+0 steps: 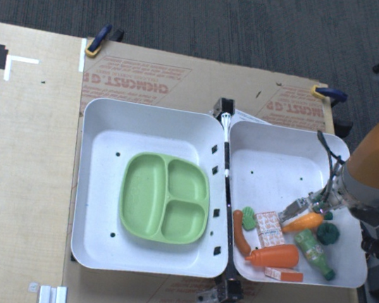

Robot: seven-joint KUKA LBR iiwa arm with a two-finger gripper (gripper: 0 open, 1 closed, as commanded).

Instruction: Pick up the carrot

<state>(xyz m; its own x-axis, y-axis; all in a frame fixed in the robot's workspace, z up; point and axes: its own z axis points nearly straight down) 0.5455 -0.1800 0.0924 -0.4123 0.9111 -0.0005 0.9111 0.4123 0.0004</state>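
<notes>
The gripper (pixel 301 213) looks clamped on the carrot (pixel 304 222) near the right bin's (pixel 276 145) right wall, lifting it off the toy food piled along that bin's front edge so it likely comes away clean.

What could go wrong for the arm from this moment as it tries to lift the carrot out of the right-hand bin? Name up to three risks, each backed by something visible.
1. The carrot lies crowded against the green bottle and the printed box, so the gripper may nudge or snag a neighbour.
2. The gripper sits at the carrot's end, not its middle, so it might tip or slip out when lifted.
</notes>
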